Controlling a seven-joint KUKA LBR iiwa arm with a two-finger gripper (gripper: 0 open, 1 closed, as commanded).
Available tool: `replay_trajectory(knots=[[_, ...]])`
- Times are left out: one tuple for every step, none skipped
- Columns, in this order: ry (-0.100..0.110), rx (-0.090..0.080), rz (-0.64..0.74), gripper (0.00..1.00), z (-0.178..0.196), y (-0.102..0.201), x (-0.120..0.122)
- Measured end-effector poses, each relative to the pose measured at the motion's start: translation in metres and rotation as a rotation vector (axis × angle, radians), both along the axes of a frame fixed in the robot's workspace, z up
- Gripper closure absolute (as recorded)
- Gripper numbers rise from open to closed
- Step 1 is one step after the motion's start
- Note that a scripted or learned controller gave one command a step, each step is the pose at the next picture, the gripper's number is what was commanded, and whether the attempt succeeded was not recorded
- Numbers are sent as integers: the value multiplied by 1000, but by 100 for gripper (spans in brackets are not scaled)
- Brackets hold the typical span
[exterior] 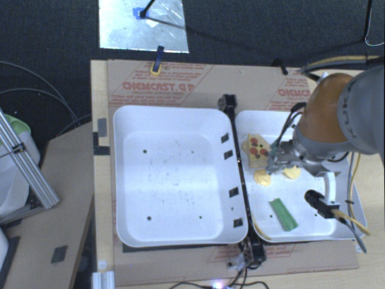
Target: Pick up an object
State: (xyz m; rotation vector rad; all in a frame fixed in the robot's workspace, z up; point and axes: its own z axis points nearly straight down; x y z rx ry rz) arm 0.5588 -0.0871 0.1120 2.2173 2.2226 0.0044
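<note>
In the right bin [313, 230] lie a yellow slice with red dots [255, 147], a small pale yellow piece [263, 177], another yellow piece [292, 173] partly under the arm, and a green bar [283, 214] near the front. My gripper [277, 163] hangs low over the bin's middle, between the dotted slice and the yellow pieces. The wrist hides its fingers.
The left bin [174, 176] stands beside the right one, with a black divider clip strip [231, 155] between them. The grey arm with its orange band [328, 110] covers the right bin's back right part. A black cable connector [319, 203] hangs off the wrist.
</note>
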Motion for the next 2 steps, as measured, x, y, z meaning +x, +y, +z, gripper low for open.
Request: replay_trajectory(knots=[[-4,5,12,100,77,102,-30],[-8,6,11,100,179,170,-67]])
